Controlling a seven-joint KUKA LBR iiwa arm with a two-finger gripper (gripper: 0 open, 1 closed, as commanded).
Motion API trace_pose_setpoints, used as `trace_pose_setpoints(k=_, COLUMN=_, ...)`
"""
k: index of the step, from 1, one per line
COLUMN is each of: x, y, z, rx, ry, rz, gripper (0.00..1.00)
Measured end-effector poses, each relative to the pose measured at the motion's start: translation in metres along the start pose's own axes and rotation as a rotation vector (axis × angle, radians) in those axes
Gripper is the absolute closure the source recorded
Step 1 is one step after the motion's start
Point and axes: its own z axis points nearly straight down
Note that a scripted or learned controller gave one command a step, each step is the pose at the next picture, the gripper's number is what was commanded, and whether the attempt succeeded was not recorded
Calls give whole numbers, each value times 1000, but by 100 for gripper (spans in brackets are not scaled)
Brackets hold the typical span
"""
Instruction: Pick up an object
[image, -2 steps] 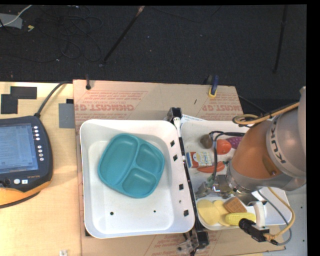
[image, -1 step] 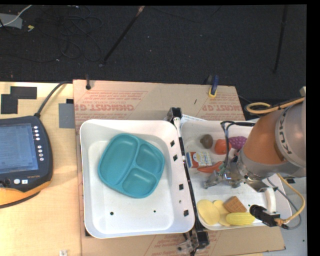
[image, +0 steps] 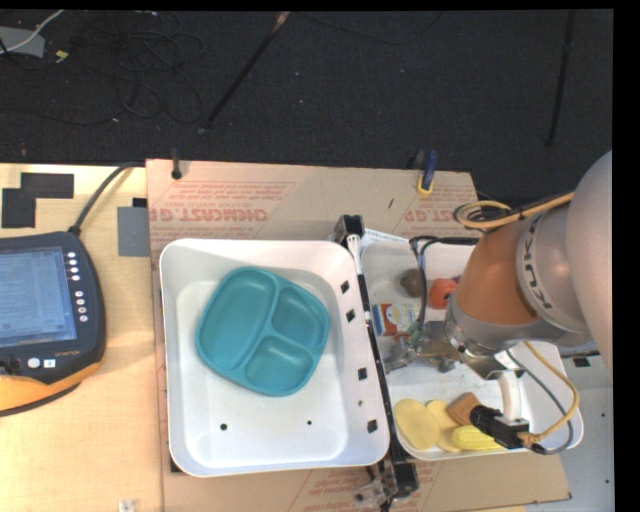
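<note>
Reversed red print is seen on the cardboard sheet (image: 300, 195) under the bins, upside down and too broken to be read with confidence; part of a maker's name is seen on the grey arm (image: 545, 275) but is cut off by the curve. A small packet with red and white label (image: 396, 318) is lying in the right bin (image: 570, 425), its text too small to be read. A teal divided plate (image: 263, 329) with three compartments is lying alone in the left bin (image: 200, 400), tilted toward that bin's left side. The right bin is crowded: a brown lump (image: 411, 283) and an orange-red item (image: 441, 293) are seen near its far end, a pale yellow soft thing (image: 419, 422), a brown block (image: 462, 407) and a yellow corn cob (image: 470, 437) near its front edge. The gripper (image: 425, 348) is lowered into the middle of the right bin, just beside the labelled packet, and is largely hidden by the orange wrist band and grey links above it; whether the jaws are open or closed cannot be told, and nothing is clearly seen between them. The yellow items are lying apart from the gripper, nearer the front. A black handheld control tablet (image: 45, 300) is resting on the bench to the left, well apart from the bins. A blue clamp (image: 428, 172) is fixed at the cardboard's far edge.
</note>
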Motion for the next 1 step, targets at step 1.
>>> trace_pose_setpoints(k=1, x=-40, y=18, z=0, rx=-2, ry=-2, rz=5, gripper=0)
